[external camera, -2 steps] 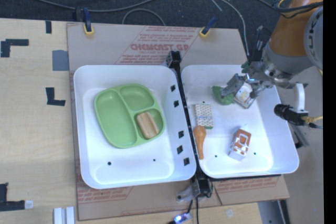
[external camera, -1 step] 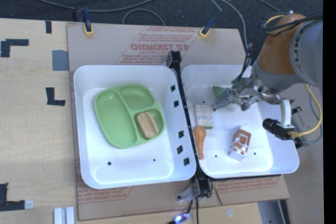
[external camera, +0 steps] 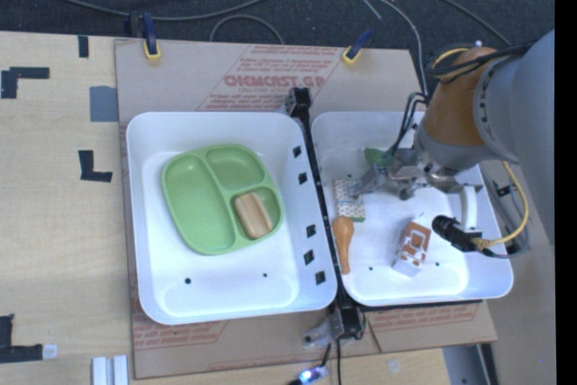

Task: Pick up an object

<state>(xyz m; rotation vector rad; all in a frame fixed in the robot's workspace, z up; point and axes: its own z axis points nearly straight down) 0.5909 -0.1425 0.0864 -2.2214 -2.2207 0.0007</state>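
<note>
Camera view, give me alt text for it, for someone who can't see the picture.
A grey robot arm reaches from the right into the right white bin, its gripper low beside a small patterned packet, an orange carrot-like piece and a brown-and-white packet. The left bin holds a green divided plate with a bread roll.

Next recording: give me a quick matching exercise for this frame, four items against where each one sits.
Items:
1. green divided plate
2. bread roll
3. carrot-shaped orange item
4. small orange-and-white box

Places:
A. right bin, against its left wall
B. in the plate's small lower-right compartment
C. left bin, on its floor
D. right bin, toward its front, below the end effector

Pairs: 1-C, 2-B, 3-A, 4-D
</note>
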